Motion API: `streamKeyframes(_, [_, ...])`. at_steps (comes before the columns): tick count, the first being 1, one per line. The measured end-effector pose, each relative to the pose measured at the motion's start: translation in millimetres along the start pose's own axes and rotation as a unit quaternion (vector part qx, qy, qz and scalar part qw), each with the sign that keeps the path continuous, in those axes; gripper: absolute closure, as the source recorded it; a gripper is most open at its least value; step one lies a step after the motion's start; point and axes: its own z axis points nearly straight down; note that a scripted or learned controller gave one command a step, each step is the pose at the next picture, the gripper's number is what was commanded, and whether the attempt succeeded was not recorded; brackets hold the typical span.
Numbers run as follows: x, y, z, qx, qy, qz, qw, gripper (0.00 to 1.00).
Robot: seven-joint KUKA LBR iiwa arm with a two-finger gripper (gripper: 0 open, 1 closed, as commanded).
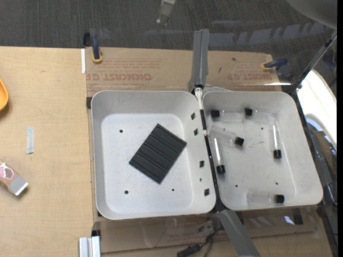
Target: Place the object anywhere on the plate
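Two shallow white bins sat side by side on the wooden bench (48, 90). The left bin (99, 143) held a flat black ribbed rectangular plate (158, 152), lying flat near the bin's centre and turned diagonally, its long axis running from lower left to upper right.

The right bin (300, 143) held several clear plastic tubes with black caps, scattered and apart from each other. One long tube (217, 153) lay just beside the wall shared with the left bin, running roughly along it with its cap toward the near end. Another tube (275, 138) lay upright in the view near the right side, and a third (262, 198) rested along the near wall.

A bulky grey part of the arm (316, 1) hung at the top right corner, high above the right bin. The gripper's state could not be told from this view.

Judgement: nothing rested on the plate yet. The plate lay to the left of every tube, across the shared wall. The tube by that wall had the shortest carry, though the wall may crowd a grasp.
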Motion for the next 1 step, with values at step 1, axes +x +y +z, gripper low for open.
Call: streamKeyframes(1, [-1.1, 0.9, -8.4, 0.000, -0.001, 0.000, 1.0000, 1.00])
